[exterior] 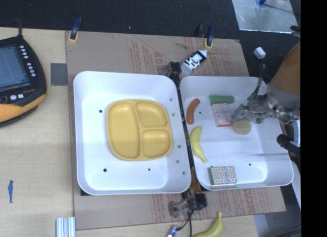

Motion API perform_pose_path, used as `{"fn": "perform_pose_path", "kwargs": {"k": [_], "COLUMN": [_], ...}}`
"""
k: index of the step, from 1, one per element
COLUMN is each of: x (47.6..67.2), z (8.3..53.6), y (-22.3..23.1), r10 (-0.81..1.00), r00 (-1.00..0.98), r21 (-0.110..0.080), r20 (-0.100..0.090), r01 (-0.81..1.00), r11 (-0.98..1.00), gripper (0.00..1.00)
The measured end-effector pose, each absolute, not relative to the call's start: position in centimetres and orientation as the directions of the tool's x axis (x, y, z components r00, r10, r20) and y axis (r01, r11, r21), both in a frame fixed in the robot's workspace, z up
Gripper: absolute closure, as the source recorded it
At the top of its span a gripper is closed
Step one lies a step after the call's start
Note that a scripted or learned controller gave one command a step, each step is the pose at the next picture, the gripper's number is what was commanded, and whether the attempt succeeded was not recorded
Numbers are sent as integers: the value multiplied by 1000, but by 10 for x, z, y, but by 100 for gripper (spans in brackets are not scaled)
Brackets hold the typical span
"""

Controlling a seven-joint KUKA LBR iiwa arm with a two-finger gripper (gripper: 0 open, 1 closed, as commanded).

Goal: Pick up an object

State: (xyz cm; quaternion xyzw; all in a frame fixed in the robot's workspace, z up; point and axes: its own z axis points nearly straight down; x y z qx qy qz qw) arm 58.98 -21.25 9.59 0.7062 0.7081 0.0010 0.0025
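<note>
The grey arm comes in from the right and its hand (244, 114) sits low over the right-hand shallow white bin (265, 172), metal linkage angled down toward a small tan rounded lump (242, 127) that lies just beneath it. From here I cannot tell how the hand is set, or whether it touches the lump, so I would not say it holds anything.

The loose things are all gathered in this right bin, which I take to be why the arm works on this side. A reddish-brown sausage-shaped piece (192, 110) lies near the dividing wall, a yellow toy banana (197, 143) just nearer than it, a green flat block (221, 99) toward the far wall, and a pinkish rectangular card (221, 115) just nearer than the block, beside the tan lump. A small patterned box (222, 175) rests against the near wall, well apart from the hand.

The left-hand white bin (87, 134) carries a yellow plastic tray with three compartments (139, 128) in its middle, with nothing in any compartment; it looks laid out as a place to receive things.

My guess is that the tan lump is the target, being the closest thing to the hand. The card beside it could get nudged or caught along with it.

On the desk (36, 180), a second yellow banana (213, 227) lies at the near edge outside the bins, and an orange-edged control pendant (18, 80) sits at far left.
</note>
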Motion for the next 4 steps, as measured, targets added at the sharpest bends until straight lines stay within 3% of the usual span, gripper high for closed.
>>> {"fn": "perform_pose_path", "kwargs": {"k": [1, 2, 3, 4], "x": [590, 560, 560, 645], "z": [106, 160, 160, 154], "y": [-213, -159, -159, -111], "r10": [1000, 1000, 1000, 1000], "r00": [-5, -6, -5, -4], "r21": [2, -4, -5, -3], "r20": [-2, 0, 0, 1], "r01": [1000, 1000, 1000, 1000], "r11": [5, 6, 5, 4], "gripper": [100, 100, 0, 0]}}
